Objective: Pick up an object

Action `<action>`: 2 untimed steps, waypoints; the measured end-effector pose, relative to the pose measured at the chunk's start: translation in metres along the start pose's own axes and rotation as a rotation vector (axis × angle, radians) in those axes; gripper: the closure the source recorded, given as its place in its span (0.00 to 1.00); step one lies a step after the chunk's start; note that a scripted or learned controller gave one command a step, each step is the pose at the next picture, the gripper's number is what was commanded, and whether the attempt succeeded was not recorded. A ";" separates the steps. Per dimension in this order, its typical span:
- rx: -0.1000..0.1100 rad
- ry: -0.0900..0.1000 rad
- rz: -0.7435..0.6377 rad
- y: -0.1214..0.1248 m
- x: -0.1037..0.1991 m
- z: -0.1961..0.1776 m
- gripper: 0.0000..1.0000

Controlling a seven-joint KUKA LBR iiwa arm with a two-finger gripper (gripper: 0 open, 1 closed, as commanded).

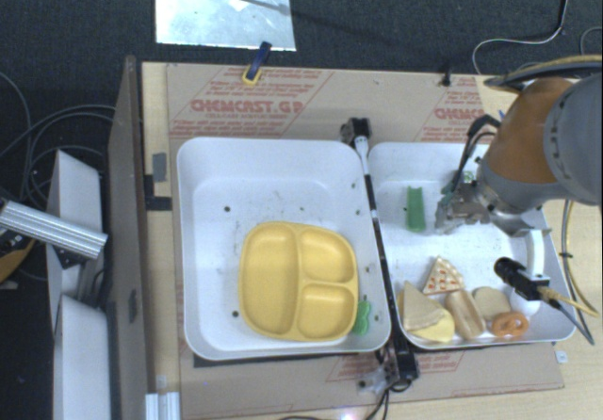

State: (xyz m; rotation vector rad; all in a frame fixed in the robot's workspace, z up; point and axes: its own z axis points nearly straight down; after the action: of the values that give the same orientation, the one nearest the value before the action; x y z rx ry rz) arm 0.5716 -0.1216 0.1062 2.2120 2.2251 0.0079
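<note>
In the right bin (pixel 429 156), a green block (pixel 415 206) lies near the left wall. My gripper (pixel 454 217) hangs low over that bin, just right of the green block and apart from it. Toy food is clustered along the bin's front edge: a pizza slice (pixel 443 276), a yellow cheese wedge (pixel 421 311), a tan bread roll (pixel 464 314), a beige piece (pixel 490 299) and an orange pretzel (pixel 510 324). I see nothing held at the gripper.
The left bin (pixel 226 173) holds a yellow divided plate (pixel 299 279), and a small green thing (pixel 363 315) sits by the plate's right edge against the bin wall. The arm's grey and orange body (pixel 542 150) covers the right bin's far right part.
</note>
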 end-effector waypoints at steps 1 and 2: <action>-0.002 0.000 -0.002 0.001 0.000 -0.010 1.00; -0.005 0.001 -0.004 0.002 0.001 -0.021 1.00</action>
State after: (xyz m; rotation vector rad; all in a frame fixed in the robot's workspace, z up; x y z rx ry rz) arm 0.5733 -0.1208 0.1273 2.2061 2.2271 0.0149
